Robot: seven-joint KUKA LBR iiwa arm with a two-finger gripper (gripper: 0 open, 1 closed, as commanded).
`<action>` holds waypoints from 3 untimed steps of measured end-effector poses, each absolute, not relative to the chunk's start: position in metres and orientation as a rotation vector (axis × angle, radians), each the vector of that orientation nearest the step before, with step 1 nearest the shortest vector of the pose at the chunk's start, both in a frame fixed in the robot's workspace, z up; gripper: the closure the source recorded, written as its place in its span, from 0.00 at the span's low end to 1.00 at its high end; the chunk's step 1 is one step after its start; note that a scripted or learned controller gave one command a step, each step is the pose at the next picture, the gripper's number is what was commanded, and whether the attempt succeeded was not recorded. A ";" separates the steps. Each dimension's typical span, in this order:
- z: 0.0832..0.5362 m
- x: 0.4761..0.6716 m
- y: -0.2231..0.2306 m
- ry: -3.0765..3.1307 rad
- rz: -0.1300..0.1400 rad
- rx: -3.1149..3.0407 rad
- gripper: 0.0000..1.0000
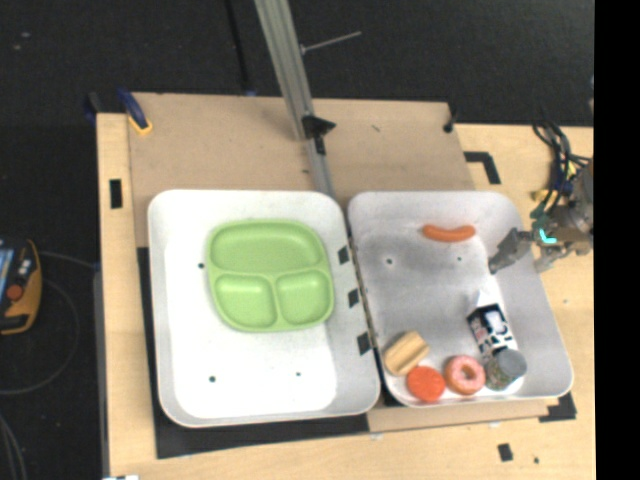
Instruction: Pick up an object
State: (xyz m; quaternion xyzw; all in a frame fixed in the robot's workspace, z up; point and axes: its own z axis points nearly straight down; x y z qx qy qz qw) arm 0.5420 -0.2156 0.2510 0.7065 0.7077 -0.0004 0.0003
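Note:
The right bin (430, 288) holds several small things. An orange sausage (448, 232) lies near its far side. Along the near edge sit a tan bread-like block (405, 351), a red-orange round piece (425, 384) and a pink donut (464, 374). A dark bottle with a black and white label (494, 334) lies beside them, its grey end toward the near corner. My gripper (525, 254) hangs over the bin's right rim, open, with nothing between its fingers. It is to the right of the sausage and above the bottle in the view.
The left bin (180, 368) carries a green divided plate (270, 273). A grey metal post (290, 68) rises behind the bins. Cables (560, 168) hang by the arm at the right edge.

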 end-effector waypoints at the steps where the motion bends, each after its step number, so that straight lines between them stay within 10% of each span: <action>1: 0.251 0.542 -0.216 2.222 0.000 2.218 0.00; 3: 0.147 0.536 -0.227 2.222 -0.004 2.222 0.00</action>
